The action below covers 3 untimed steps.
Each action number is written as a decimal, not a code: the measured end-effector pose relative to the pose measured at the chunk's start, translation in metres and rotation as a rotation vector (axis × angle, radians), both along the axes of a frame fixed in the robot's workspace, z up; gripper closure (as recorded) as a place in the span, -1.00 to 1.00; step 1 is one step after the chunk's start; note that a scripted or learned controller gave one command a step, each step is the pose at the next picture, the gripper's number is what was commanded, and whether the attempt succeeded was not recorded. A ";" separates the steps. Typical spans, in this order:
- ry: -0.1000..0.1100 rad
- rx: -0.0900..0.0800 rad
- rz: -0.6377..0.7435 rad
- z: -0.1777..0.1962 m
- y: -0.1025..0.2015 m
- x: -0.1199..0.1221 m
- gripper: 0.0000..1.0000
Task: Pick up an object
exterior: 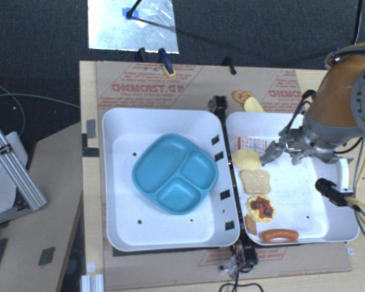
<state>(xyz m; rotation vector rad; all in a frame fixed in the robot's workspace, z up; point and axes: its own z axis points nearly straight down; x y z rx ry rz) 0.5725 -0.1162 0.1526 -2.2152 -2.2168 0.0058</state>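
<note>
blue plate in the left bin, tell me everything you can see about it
The blue plate is a rounded-square tray in light blue, smooth and plastic-looking, divided by raised ridges into three compartments: one large and two smaller ones. It lies flat, right side up, turned diagonally to the bin walls, near the middle of the left bin. All three compartments look bare. It rests on the bin's white floor, clear of the walls.
</note>
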 end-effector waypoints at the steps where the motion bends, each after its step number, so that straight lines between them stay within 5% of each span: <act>1: -0.013 -0.002 0.002 -0.069 0.025 -0.003 -1.00; 3: -0.017 -0.005 -0.002 -0.065 -0.079 0.049 -1.00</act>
